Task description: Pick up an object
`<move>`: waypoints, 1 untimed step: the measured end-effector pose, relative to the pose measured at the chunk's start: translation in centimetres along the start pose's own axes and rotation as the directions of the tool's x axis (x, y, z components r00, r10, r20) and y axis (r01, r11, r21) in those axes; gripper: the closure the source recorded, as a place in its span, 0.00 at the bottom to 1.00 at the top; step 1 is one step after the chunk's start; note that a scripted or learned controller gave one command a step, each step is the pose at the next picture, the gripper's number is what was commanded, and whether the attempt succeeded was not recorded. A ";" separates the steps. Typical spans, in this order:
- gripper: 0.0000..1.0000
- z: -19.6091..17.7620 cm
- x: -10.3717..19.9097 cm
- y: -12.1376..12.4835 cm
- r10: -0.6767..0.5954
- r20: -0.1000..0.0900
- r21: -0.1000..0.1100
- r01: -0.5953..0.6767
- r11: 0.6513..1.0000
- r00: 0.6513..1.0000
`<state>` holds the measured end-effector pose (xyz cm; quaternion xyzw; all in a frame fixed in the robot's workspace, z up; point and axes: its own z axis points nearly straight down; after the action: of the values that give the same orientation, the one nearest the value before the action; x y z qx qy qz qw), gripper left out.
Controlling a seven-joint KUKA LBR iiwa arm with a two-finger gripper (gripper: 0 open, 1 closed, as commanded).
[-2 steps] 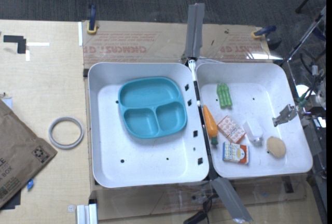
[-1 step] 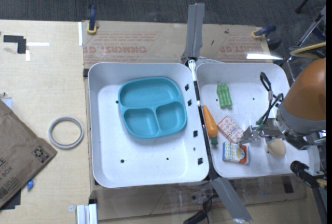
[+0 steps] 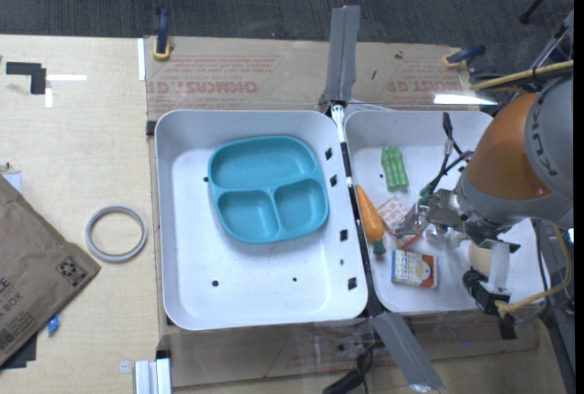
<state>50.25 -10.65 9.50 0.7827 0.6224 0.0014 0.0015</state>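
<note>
Two white bins sit side by side on the bench, and the arm (image 3: 525, 155) leans in over the right bin (image 3: 415, 132) from its right edge. That bin holds the loose things worth picking; the left bin (image 3: 182, 228) carries just a blue tray (image 3: 269, 189), set near its middle.

The gripper (image 3: 415, 223) hangs low over the middle of the right bin, tilted toward the divider between the bins. Directly under and beside it lies a crinkled packet (image 3: 394, 214) with a red-and-white pattern, and the tips seem aimed at it. Whether the claw is released or clenched I cannot tell — the wrist and cables cover too much of it, and nothing is plainly caught in it.

An orange carrot (image 3: 369, 212) lies along the right bin's left edge, against the divider, just beside the packet. A green piece (image 3: 393, 167) rests nearer the far edge, apart from the gripper. A small carton (image 3: 413, 268) sits toward the near edge, just below the gripper.

My judgement: the arm is at the reaching or closing step, with the packet the likely target. The carrot so close by could be nudged or pinched along with it, and a thin, crinkled packet may slip out of a two-finger grasp.

Outside the bins, a tape ring (image 3: 116, 232) lies on the bench to the left.
</note>
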 end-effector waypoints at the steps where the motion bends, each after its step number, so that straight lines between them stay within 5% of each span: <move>1: 0.00 -0.1 -1.2 -1.9 0.090 -0.003 -0.005 -0.090 0.996 0.996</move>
<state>48.13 -11.34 9.57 0.8099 0.5865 0.0043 0.0028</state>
